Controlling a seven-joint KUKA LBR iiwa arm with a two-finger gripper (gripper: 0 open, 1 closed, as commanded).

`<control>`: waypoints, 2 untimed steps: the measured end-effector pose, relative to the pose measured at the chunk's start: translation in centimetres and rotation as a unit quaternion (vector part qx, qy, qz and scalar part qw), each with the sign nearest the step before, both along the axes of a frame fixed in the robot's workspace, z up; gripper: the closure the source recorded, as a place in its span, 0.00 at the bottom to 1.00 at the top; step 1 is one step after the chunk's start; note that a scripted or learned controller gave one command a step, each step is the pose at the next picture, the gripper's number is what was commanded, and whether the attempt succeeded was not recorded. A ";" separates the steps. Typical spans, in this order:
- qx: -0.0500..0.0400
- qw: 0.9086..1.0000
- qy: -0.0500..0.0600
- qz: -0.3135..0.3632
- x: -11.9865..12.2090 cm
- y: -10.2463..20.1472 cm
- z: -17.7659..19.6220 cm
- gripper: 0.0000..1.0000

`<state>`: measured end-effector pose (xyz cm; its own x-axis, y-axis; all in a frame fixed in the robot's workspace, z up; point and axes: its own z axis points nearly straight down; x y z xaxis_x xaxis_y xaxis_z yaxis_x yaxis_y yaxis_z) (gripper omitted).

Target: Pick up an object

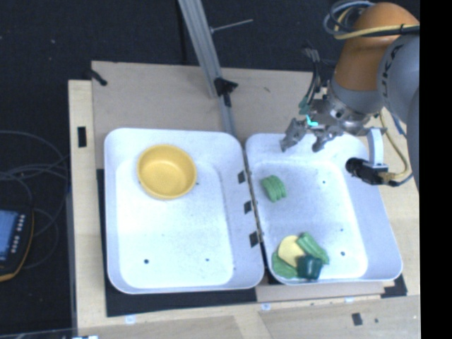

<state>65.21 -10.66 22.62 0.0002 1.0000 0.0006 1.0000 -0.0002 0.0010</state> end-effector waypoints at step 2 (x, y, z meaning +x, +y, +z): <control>-0.001 1.000 0.002 0.000 -0.3 0.3 -4.3 0.00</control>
